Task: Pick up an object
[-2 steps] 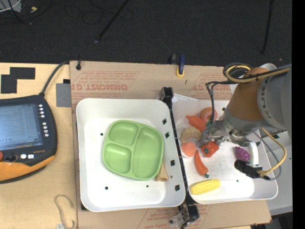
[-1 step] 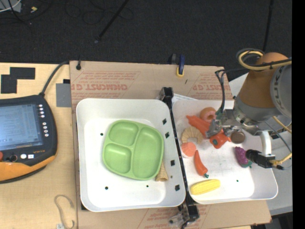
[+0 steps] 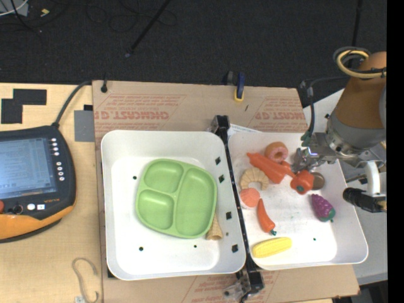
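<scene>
Over the right bin [image 3: 353,245] your gripper [image 3: 305,161] sits low among the toy food, close to the tomato [image 3: 302,182] and the carrot [image 3: 271,167]. Its metal tips are a blur against the clutter, so you cannot tell how wide the pincer stands or whether anything is caught in it; nothing shows clearly between the tips. The nearest candidate is the tomato, lying just below the gripper and touching the carrot's end, with a brownish piece [image 3: 317,180] tucked against its right side.

To do this step well, you should pick one target and centre on it. The tomato is round and crowded, so a closing pincer may push it into the carrot rather than pinch it. Come straight down, span its widest part, and close slowly. If it rolls, the grapes [image 3: 322,207] or the corn [image 3: 271,247] lie apart from the rest and likely offer an easier grip. Keep clear of the divider [image 3: 230,188] and the left bin's green plate [image 3: 177,197]
</scene>
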`<state>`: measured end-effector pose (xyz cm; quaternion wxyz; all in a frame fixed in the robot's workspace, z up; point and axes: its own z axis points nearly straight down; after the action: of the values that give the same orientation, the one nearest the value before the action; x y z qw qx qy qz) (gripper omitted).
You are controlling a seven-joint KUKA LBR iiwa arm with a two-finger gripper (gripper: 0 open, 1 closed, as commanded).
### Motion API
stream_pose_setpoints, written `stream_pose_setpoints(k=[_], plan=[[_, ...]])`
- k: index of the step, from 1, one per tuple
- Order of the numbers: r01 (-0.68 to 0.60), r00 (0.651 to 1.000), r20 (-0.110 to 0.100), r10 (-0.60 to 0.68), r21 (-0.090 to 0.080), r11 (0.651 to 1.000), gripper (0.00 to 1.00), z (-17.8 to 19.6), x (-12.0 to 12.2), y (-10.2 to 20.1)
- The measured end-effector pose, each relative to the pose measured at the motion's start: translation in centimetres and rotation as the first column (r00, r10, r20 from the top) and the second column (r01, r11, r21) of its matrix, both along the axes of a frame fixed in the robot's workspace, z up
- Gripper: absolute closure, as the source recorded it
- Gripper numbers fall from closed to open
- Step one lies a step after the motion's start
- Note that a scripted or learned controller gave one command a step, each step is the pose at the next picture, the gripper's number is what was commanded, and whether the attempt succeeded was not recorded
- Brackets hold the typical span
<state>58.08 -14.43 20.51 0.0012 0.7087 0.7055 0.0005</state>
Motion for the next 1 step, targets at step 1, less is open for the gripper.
stream_pose_setpoints(k=[1], plan=[[-0.004, 1.0, -0.002, 0.004, 0.001, 1.0, 1.0, 2.39, 0.02, -0.15]])
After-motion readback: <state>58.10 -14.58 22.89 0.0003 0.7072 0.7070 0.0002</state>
